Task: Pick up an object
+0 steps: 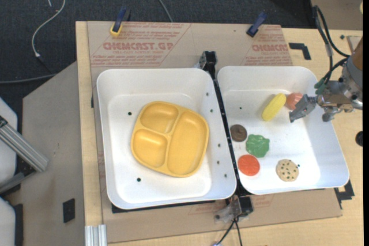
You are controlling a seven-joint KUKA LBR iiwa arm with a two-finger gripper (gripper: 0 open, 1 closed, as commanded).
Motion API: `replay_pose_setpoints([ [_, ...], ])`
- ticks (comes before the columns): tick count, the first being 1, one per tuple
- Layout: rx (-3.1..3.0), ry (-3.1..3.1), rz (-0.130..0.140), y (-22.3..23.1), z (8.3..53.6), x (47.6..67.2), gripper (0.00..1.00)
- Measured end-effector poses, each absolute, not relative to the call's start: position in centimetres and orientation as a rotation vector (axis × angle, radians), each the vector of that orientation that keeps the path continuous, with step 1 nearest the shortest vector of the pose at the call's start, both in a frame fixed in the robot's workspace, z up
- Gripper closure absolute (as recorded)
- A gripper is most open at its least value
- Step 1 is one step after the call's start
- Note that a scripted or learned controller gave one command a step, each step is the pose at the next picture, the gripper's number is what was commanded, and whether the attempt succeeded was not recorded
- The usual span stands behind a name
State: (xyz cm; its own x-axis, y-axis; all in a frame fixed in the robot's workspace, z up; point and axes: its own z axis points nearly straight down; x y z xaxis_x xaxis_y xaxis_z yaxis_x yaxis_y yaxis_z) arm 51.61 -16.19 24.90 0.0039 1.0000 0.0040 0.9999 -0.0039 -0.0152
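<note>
The right bin [323,178] holds several small items. These are a yellow corn-like piece [274,107], a pink piece [294,99], a brown disc [238,133], a green broccoli-like lump [257,145], a red-orange disc [249,165] and a cookie [287,170]. My gripper [314,114] hangs over the right side of this bin, just right of the pink piece. It is open, with nothing between its fingers. Its left finger [300,110] partly overlaps the pink piece's lower edge.
The left bin [109,124] bears a yellow divided plate [170,138]. A black divider with clamps [209,60] runs between the bins. Blue clips [120,20] hold the cardboard base at the back. Cables [326,26] trail near the arm at the right.
</note>
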Motion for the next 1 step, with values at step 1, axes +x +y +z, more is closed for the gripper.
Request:
replay_pose_setpoints([
  [1, -2.22, -2.22, 0.0, -16.12, 25.62, 51.86, 0.0],
])
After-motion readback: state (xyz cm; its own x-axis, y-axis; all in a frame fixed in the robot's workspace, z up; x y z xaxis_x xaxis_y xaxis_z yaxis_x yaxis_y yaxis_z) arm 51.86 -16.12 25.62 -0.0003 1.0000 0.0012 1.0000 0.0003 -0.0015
